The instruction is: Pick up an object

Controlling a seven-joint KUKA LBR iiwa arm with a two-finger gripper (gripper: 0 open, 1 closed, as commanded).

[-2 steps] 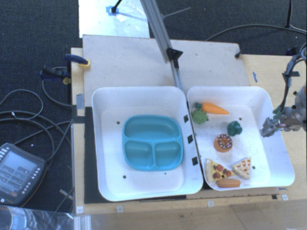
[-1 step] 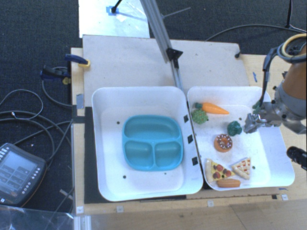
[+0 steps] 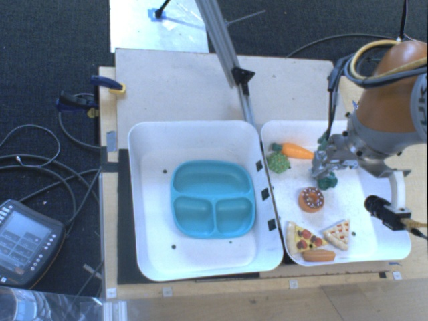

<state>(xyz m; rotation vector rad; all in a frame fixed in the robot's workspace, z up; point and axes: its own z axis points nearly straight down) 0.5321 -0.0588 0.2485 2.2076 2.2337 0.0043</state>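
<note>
The robot's metal hand (image 3: 326, 167) hangs low inside the right white plastic bin (image 3: 401, 246), right over a small dark green toy (image 3: 327, 181) that sits just below its tips. I cannot tell whether the hand is released or clenched. The round brown toy donut (image 3: 311, 199) lies just beside the green toy, toward the front. The orange toy carrot (image 3: 297, 151) lies behind the donut, its long side pointing across the bin.

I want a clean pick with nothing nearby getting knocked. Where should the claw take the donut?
Probably from straight above, across the donut's outer rim: it lies flat with bare bin floor around it, apart from the pizza slices.
</note>
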